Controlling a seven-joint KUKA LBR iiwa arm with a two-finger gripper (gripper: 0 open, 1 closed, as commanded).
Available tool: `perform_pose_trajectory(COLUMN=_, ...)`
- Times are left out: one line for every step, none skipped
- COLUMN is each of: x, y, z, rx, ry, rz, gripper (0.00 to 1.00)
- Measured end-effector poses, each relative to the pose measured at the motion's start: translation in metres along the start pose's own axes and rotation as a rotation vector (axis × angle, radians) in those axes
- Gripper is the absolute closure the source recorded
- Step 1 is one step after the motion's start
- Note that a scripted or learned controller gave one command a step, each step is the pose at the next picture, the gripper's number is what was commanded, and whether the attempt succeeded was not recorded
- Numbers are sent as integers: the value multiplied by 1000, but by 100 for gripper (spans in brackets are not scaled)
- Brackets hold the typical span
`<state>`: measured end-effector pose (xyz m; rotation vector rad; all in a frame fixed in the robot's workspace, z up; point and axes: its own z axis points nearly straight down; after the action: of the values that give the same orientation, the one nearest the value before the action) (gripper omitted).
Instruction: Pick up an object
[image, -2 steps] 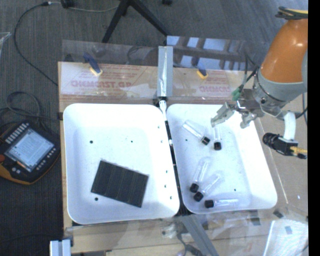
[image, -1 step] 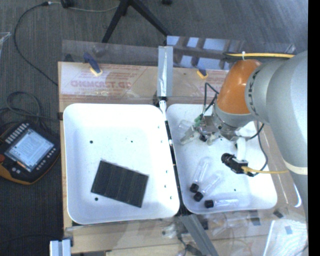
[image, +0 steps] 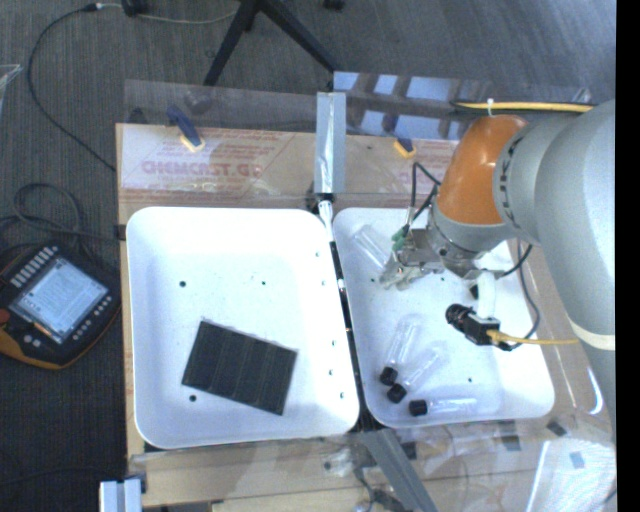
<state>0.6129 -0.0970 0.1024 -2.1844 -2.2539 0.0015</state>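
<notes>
Vials (image: 412, 352) with black caps lie near the front edge of the right bin (image: 535, 395), clear and loosely grouped. Above them, toward the bin's back half, the gripper (image: 402, 272) hangs low over another clear vial (image: 368, 243); its grasp state cannot be told. A dark ribbed panel (image: 240, 366) rests in the left bin (image: 150, 260), toward its front edge.

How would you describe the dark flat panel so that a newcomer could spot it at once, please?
Start at the left bin, the one away from the arm. In its lower half lies the dark flat panel, a ribbed rectangle turned slightly askew. Unlike the clear black-capped tubes in the right bin, it is opaque, flat and lies alone.
</notes>
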Motion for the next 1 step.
perform_pose_trajectory(x=14, y=56, z=-82, rx=-2, ry=-4, rz=-210, gripper=100)
